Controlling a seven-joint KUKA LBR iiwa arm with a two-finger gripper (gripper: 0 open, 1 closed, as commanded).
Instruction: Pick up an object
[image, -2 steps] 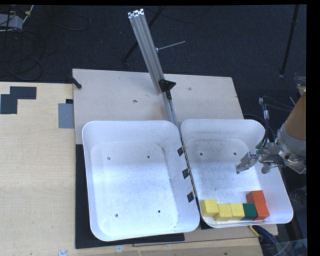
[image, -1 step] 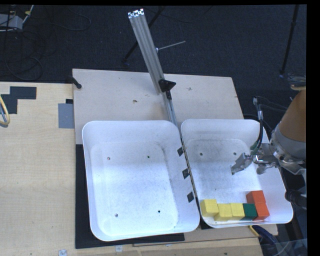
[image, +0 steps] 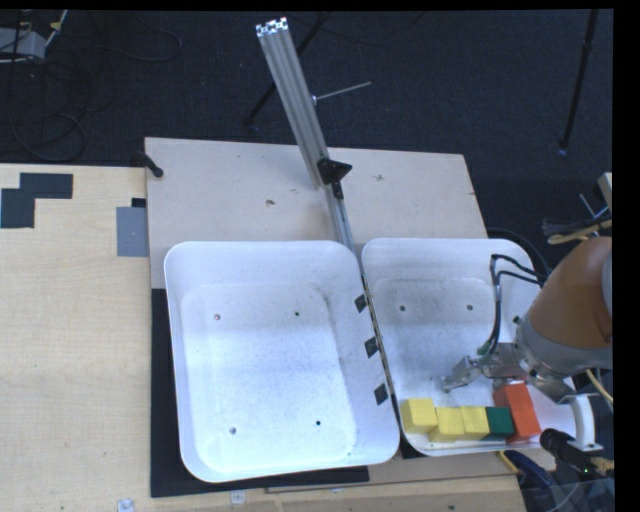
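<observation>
Along the near edge of the right bin (image: 440, 262) a row of small blocks sits packed together: a yellow block (image: 420, 414) at the left end, a second yellow block (image: 461, 423) touching it, then a green block (image: 500, 421), with an orange-red block (image: 520, 404) just behind and to the right of the green one. The gripper (image: 460, 375) hangs low over the bin floor just far of that row, reaching in from the right, and nothing sits between its fingers; whether they are spread or pressed together cannot be told from this slanted view, since the metal tip reads as one small grey shape. The left bin (image: 260, 350) has nothing in it that matters to the pick. Judging from this, the step in hand is settling on a block and closing on it. The leftmost yellow block looks the best target, because its left and far faces are free, while the middle blocks are hemmed in by neighbours. The fingers should straddle it near-to-far, not along the row, and come down squarely, since the bin wall close behind the row leaves little room and a skewed descent would likely push the blocks against it.
</observation>
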